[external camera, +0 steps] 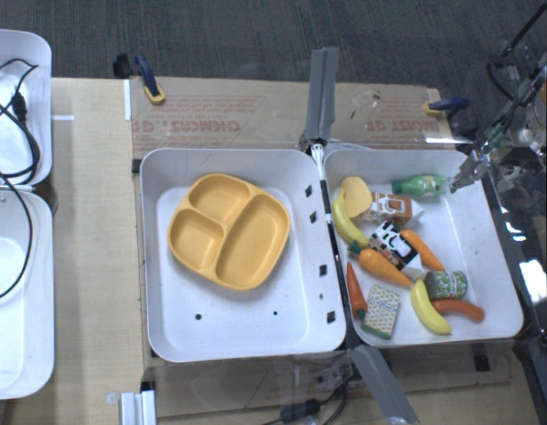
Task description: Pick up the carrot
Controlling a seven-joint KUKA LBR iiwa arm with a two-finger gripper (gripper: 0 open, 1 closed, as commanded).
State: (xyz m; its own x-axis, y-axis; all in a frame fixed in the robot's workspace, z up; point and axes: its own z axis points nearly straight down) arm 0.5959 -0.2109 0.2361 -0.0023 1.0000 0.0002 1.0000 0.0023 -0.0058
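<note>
Several toy carrots lie in the right bin [495,237]. One orange carrot [384,266] with a green top rests in the middle, and a second carrot [424,249] lies just right of it. A thinner reddish carrot [356,290] runs along the bin's left wall, and another carrot [457,309] lies near the front right corner. My gripper [473,170] hangs at the bin's back right edge, beside a green bottle [421,185] and well apart from every carrot.
The right bin also holds two bananas [344,221] [429,306], a juice carton [391,207], a black-and-white pack [394,242], a green can [446,283] and a speckled cracker [382,312]. A yellow divided plate [229,230] sits in the left bin [167,317].
</note>
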